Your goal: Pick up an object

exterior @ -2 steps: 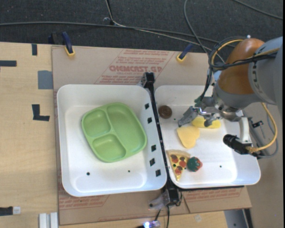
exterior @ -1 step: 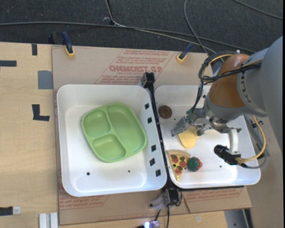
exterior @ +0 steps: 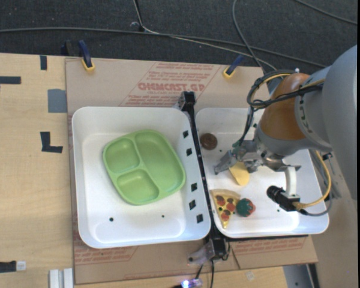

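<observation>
Claw first: it hangs low in the right bin, its grey fingers pointing down and leftward over a yellow wedge of toy cheese. The wedge sits at or just under the fingertips, but the wrist hides too much to say whether the fingers are apart, together, or clamped on it, so I cannot tell, and I would not call it a hold.

Going left to right, the wooden tabletop carries a cardboard sheet, pinned at its far edge by two clamps, probably so the bins do not slide. The left bin holds a green divided plate, lying flat and slightly turned near its middle. It is wide and shallow, a poor shape for a two-finger pinch, which may be why the arm works the other side.

Across the black divider, the right bin holds the smaller things, loosely scattered and apart from each other. A brown round cookie lies near the far left. The cheese is near the middle. A pizza slice lies along the near left, with a small green ball just beside it, perhaps touching.

The arm comes in from the right, bent down over the bin, cables looping round it. The cheese looks like the chosen object, and the lift is not yet done.
</observation>
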